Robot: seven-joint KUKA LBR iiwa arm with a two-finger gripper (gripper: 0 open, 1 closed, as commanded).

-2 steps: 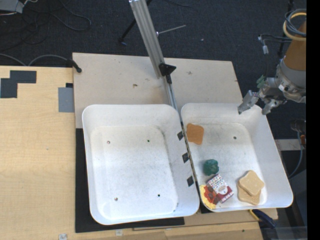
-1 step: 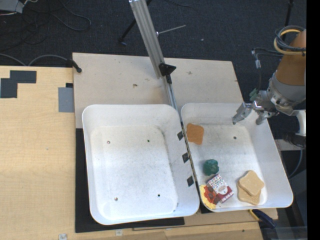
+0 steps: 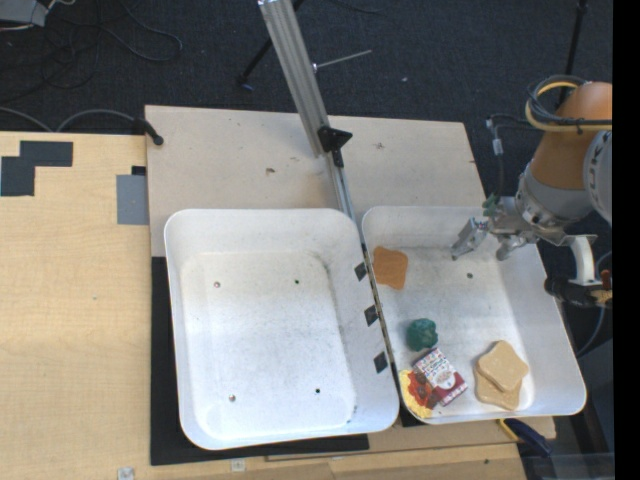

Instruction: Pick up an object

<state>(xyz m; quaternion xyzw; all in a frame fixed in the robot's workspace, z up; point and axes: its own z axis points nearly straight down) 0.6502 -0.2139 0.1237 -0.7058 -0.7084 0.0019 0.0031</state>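
Nearest the bottom of the frame, in the right bin [image 3: 545,338], a small cluster of things sits along its lower edge. A little red-and-white printed packet [image 3: 437,376] lies at the lower left corner of that bin, its long axis slanting from upper left to lower right, and it seems to rest on something yellow and red [image 3: 413,393] that I cannot make out properly. Just to its right, near the lower right of the bin, lies a tan bread-shaped piece [image 3: 500,373], long axis running roughly up and down the frame, tilted a touch. Just above the packet is a small green rounded lump [image 3: 422,333], with no clear direction to it. Further up, against the divider between the bins, an orange-brown squarish piece [image 3: 390,267] lies flat.

The left bin [image 3: 190,268] sits beside it, white and speckled.

Farther back, at the upper right of the right bin, the gripper [image 3: 486,238] hangs over the bin floor with its two fingers spread wide apart and nothing between them, well clear of every object. Behind it rises the grey arm with its orange band [image 3: 585,103].
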